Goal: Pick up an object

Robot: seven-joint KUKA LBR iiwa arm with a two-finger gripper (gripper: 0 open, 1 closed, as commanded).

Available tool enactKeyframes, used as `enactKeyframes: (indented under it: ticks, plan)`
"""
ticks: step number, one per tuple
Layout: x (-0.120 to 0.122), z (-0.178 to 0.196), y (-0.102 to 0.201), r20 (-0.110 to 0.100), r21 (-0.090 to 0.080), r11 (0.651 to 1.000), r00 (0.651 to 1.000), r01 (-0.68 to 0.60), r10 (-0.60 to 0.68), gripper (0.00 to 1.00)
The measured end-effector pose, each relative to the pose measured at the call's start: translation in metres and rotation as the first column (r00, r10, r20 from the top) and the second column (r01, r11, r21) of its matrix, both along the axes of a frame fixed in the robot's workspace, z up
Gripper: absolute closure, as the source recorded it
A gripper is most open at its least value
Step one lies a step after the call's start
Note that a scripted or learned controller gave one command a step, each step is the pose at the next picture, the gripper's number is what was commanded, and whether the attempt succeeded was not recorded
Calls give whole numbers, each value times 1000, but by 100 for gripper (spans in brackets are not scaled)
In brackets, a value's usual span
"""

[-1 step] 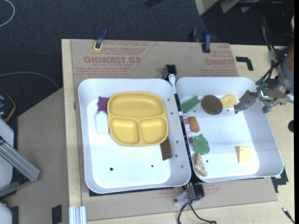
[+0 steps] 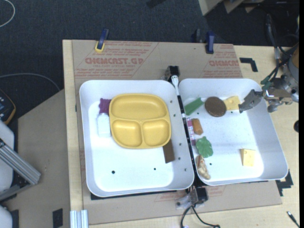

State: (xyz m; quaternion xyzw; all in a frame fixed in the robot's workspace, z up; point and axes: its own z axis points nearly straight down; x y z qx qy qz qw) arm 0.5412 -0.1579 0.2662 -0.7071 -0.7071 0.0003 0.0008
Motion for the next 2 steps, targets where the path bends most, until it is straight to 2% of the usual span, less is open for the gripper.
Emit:
enactKeyframes:
  ticks: [2]
  plan:
    - [0,-91,3,-4,2,1000,1000,0,0,0]
